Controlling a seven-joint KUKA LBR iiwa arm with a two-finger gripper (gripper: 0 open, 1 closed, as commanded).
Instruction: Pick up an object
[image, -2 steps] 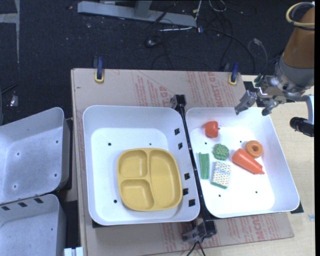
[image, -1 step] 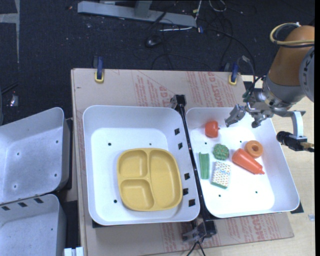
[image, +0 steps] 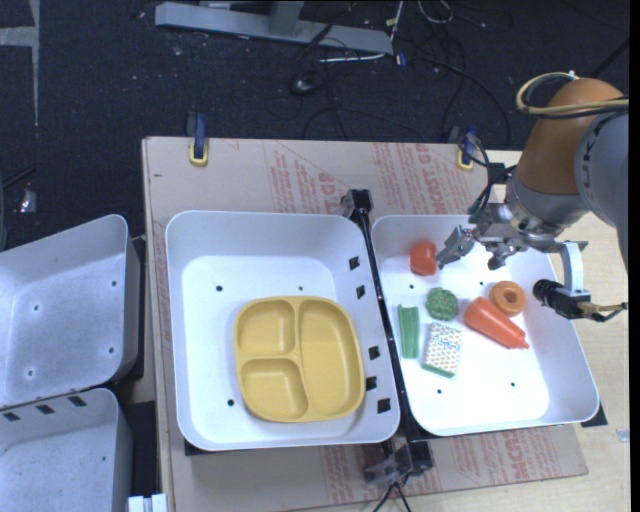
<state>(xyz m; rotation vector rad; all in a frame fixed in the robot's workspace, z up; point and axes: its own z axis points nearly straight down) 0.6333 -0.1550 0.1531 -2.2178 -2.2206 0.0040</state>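
Where gripper (image: 478, 251) hangs with jaws apart, red toy (image: 423, 258) lies just left, outside them, unheld.

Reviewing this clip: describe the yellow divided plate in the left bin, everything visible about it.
The yellow divided plate is a rounded-rectangle tray that looks like matte plastic, moulded with three compartments: two on its far side and a single one on its near side, split by raised ridges. It lies flat and upright on the floor of the left bin, turned slightly askew to the bin's walls, sitting toward the near right part. Nothing is in its compartments, and nothing touches it but the bin floor.
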